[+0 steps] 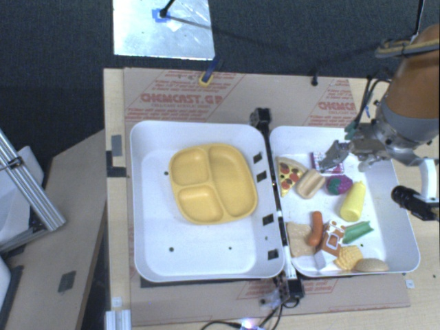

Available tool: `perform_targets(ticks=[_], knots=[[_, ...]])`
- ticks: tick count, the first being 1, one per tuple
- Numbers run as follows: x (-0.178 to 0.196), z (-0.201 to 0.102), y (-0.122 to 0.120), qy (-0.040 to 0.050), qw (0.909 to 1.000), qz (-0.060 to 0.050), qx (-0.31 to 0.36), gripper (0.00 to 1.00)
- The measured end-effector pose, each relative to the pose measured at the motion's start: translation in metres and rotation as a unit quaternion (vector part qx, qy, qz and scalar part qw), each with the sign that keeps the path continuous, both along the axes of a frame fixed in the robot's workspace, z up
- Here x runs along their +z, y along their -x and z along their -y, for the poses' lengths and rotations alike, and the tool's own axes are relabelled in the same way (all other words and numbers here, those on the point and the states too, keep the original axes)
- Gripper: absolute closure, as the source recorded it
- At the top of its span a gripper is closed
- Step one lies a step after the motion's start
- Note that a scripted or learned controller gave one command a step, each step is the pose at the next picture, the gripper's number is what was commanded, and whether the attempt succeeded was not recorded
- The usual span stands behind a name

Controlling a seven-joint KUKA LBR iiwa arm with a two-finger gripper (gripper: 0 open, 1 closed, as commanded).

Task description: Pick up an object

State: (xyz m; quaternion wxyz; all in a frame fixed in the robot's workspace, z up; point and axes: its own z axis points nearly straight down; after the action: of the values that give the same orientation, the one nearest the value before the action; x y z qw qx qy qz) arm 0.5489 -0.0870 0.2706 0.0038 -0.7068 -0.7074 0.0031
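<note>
Camera view, read left to right. Left shallow white plastic bin (pixel 148 205) carries a yellow three-compartment plastic tray (pixel 212 183), lying flat, nothing in its wells. A black hinged divider strip (pixel 271 191) runs between the two bins.

Right shallow white plastic bin (pixel 402 236) holds the clutter of toy food. Nearest the divider: a toy pizza slice (pixel 289 173), then a tan toy hot-dog bun (pixel 310 183) just beside it. Below those, a tan toy bread slice (pixel 298 235) with an orange-red toy sausage (pixel 315 228) touching its edge. Further right: a purple toy grape cluster (pixel 337 184), a yellow toy corn cob (pixel 353 201), a green toy bean pod (pixel 357 232), a yellow toy waffle (pixel 348 257) and a tan toy bread roll (pixel 372 265) at the near rim.

Two-finger gripper (pixel 335 158) hangs over the far part of the right bin, near a small purple-and-white card (pixel 319 160), above the bun and grapes. Cannot tell whether its jaws are parted or closed; nothing is visibly held. Grey arm with orange band (pixel 416 91) enters from the right.

Judgement: descent to a pick has yet to finish. Best candidates sit right under the tool, bun or grapes. The bun is fairly free-standing; straddle its short axis, come straight down, and avoid nudging the pizza slice. The card lies flat and would likely slip.
</note>
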Motion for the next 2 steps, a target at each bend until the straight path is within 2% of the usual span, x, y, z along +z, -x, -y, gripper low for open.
perform_targets(ticks=[1,2], knots=[[0.006,0.000,-0.002,0.0007,1.0000,0.006,0.001,0.00],[-0.035,0.001,-0.001,0.0003,1.0000,0.005,0.000,0.00]])
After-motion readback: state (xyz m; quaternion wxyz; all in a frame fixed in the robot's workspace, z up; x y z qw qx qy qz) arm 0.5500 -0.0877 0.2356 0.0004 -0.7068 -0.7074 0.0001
